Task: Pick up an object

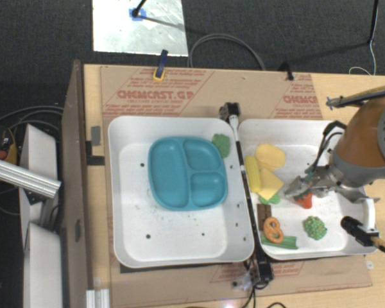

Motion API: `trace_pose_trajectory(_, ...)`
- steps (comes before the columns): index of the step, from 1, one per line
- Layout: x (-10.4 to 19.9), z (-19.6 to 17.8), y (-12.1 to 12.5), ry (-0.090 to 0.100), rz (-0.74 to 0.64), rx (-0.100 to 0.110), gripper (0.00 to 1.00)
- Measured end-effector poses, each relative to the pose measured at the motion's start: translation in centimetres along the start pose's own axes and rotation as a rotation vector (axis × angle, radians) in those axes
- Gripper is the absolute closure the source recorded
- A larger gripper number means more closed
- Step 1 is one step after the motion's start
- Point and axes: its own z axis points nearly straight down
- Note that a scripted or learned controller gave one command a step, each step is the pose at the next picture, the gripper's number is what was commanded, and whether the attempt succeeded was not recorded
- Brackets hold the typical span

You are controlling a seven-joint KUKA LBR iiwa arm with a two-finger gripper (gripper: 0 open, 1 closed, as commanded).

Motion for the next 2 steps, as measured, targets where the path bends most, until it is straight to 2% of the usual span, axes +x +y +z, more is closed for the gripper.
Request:
trace_pose_trajectory(1, 0.00, -1.47, 0.37, -0.002, -0.002, -0.009, 1.00)
trace_pose_trajectory(2, 0.01, -1.42, 0.36, -0.002, -0.002, -0.008, 0.00)
